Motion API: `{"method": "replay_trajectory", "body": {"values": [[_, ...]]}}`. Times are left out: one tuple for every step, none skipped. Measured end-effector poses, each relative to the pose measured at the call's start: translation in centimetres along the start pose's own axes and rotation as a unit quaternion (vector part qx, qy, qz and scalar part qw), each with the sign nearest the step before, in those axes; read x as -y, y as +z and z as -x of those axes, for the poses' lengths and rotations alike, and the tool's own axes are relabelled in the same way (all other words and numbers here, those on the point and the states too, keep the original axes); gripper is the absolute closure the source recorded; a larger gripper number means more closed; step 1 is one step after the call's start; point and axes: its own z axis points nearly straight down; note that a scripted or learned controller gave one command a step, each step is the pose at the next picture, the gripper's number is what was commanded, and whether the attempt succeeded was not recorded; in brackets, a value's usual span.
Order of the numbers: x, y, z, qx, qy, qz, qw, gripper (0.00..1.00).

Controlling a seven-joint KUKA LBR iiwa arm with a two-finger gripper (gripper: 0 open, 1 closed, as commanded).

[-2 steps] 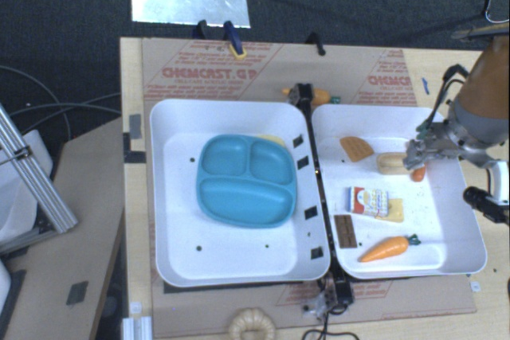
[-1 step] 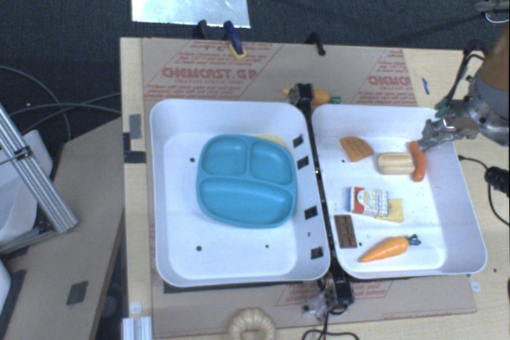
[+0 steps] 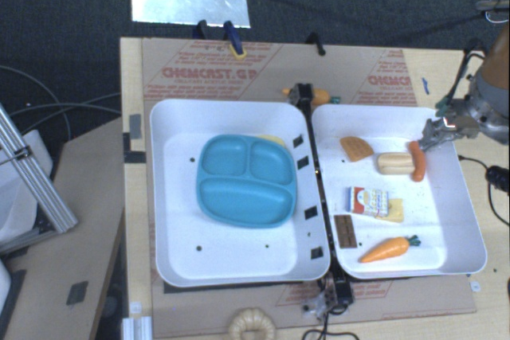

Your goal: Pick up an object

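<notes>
Gripper [image 3: 434, 131] hangs over the right bin's [image 3: 466, 207] far right rim — just beside the hot dog [image 3: 402, 162], w/ nothing seen in it. Open or shut? Can't tell.

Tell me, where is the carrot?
The carrot lies in the right bin, near its front edge, just right of a small brown block and below the red and white packet.

Bench [image 3: 96, 171], light wood. Cardboard sheet [image 3: 263, 64] lies flat on it; two white bins side by side on sheet: left bin [image 3: 171, 171], right bin [image 3: 458, 211], rims touching.
</notes>
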Motion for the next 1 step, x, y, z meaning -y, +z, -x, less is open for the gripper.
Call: {"method": "replay_trajectory", "body": {"values": [[1.37, 0.88, -5.41, -0.001, -0.001, -0.002, 1.0000, 1.00]]}}
